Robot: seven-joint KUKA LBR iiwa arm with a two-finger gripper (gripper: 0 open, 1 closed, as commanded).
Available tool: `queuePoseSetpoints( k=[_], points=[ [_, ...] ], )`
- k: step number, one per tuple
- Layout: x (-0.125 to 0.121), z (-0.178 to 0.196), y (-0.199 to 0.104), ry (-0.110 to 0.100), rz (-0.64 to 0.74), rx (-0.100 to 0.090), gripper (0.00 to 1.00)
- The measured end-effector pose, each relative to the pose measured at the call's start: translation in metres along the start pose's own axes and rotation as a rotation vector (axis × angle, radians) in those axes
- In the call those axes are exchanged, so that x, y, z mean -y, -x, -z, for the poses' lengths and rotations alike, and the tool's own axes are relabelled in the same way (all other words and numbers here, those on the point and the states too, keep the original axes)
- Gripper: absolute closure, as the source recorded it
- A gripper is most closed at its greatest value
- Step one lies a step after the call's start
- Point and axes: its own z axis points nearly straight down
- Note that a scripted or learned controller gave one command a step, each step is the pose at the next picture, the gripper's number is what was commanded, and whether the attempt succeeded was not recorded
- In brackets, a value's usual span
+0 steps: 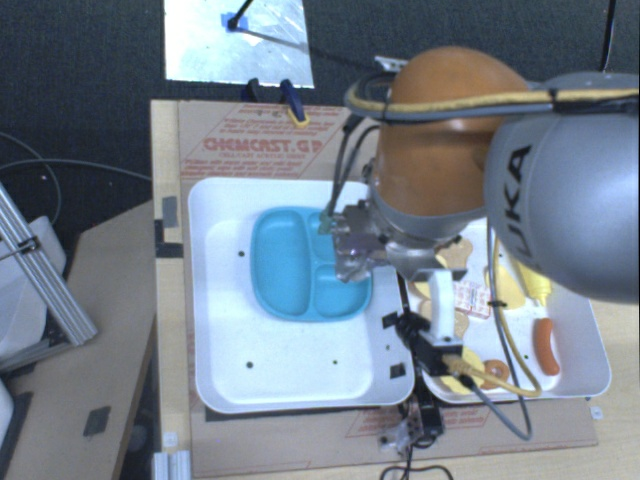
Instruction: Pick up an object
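A blue divided plate (290, 268) lies in the left white bin (280, 393), toward its back right. My gripper (350, 256) hangs under the grey and orange wrist, right at the plate's right edge near the wall between the bins. The wrist hides how it meets the plate. Nothing can be seen held. The right bin (592, 368) holds several small items: an orange sausage-shaped piece (546, 346), a yellow piece (535, 283), a white and red packet (470, 298) and a tan piece (456, 253).
The arm's large body covers the back of the right bin. Cables and a black bracket (415, 333) hang over the divider. A cardboard sheet (260, 143) lies under the bins, with a blue clamp (292, 100) at its back edge.
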Motion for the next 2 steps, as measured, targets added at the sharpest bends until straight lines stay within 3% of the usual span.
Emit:
queuePoseSetpoints(
  k=[1,2],
  points=[
    [-0.002,-0.232,0.037,0.006,-0.002,-0.001,1.0],
    [-0.032,-0.229,-0.009,-0.036,0.002,0.007,1.0]
  ],
)
